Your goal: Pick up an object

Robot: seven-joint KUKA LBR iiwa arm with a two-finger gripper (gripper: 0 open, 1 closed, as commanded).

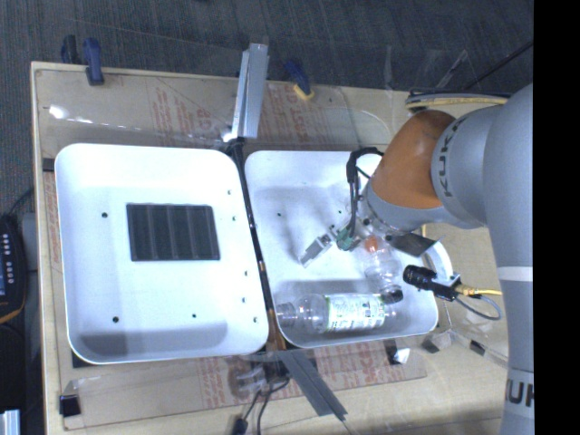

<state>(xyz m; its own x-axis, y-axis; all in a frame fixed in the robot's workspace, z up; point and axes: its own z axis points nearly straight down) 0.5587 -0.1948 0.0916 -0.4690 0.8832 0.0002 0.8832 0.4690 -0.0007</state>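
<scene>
The gripper (343,237) hangs over the middle of the right bin (281,184), below the arm's orange band (408,175). A small clear bottle (376,263) lies just right of and below it, partly under the wrist. Just to the gripper's left lies a small grey piece (314,249), close to or touching its tip; I cannot tell which. A larger clear plastic bottle with a label (340,313) lies on its side along the bin's near wall. Nothing can be seen held in the gripper.
The left bin (91,179) holds a dark ribbed rectangular slab (172,232). A grey bar (249,89) stands between the bins at the back. Black and yellow cables (449,286) run past the right bin's right rim.
</scene>
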